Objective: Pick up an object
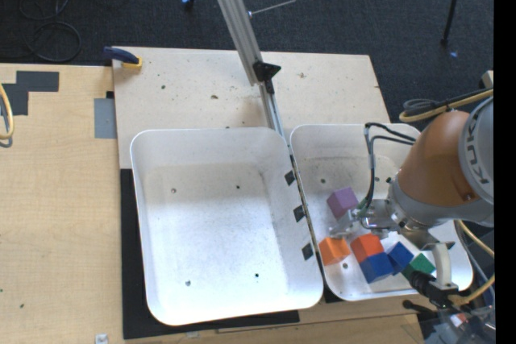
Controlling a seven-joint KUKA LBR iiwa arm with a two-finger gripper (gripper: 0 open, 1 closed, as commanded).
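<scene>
Purple block (342,202), small cube, sits in the right bin (322,142) near its centre, at about 11 o'clock from the gripper (367,219) and close beside it. Looks rigid, light, matte, flat-faced, likely foam or wood; not fragile, should not slip much. Best taken across two opposite flat faces. Lavender colour, slightly rotated. At 5–6 o'clock from it cluster an orange block (334,250), red block (367,244), blue blocks (385,262) and a green block (422,263). Finger state: cannot tell, the wrist hides them.
</scene>
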